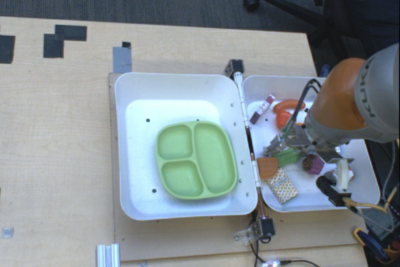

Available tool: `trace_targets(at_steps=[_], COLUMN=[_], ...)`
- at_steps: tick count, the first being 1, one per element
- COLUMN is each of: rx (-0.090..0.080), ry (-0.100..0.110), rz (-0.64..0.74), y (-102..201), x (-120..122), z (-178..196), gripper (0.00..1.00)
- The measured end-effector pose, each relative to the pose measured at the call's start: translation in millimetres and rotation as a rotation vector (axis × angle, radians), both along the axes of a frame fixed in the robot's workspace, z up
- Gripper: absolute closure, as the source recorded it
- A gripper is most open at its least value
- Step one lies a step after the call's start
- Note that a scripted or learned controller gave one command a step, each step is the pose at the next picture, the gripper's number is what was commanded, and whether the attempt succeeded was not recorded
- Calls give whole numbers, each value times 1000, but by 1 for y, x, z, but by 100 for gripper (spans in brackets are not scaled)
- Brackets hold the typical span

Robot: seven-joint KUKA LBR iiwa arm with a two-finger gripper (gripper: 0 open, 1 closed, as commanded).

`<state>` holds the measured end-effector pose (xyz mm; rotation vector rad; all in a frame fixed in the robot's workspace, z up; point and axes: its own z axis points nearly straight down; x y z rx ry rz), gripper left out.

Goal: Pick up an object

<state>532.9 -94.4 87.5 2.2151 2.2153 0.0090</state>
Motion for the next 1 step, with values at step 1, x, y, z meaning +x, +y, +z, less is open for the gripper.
trace_targets(at_steps=[1], rx=[0], ry=[-6], rz=[1], y=[0], x=[2], z=[12], gripper=[100])
